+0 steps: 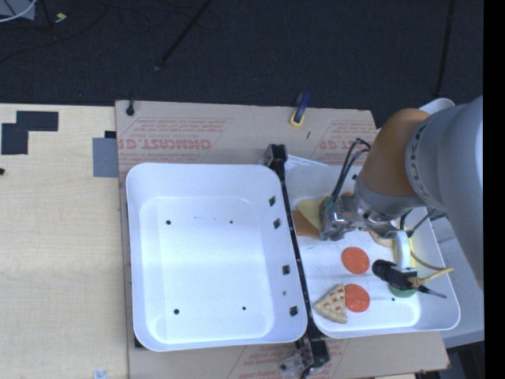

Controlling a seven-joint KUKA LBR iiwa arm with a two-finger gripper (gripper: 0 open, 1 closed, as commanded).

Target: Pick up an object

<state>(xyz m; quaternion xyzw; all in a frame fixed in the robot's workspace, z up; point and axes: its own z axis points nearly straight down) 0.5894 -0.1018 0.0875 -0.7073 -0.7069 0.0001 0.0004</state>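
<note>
My gripper (333, 221) is low in the right bin (442, 310), at its upper left part. It hangs right next to a yellow-and-tan toy food piece (306, 216) near the divider, and the gripper hides where the two meet. A red disc (356, 260) lies just below the gripper. A second red disc (358, 298) lies nearer the front, touching a pizza slice (332, 304). A small green thing (403, 292) peeks out at the right.
The left bin (142, 212) sits beside the right one, with a black divider rail (288, 243) between them. Both rest on a cardboard sheet (197, 136) with a blue-and-yellow clamp (299, 110) at its back edge. The arm's grey body (442, 156) overhangs the right bin's upper right corner.
</note>
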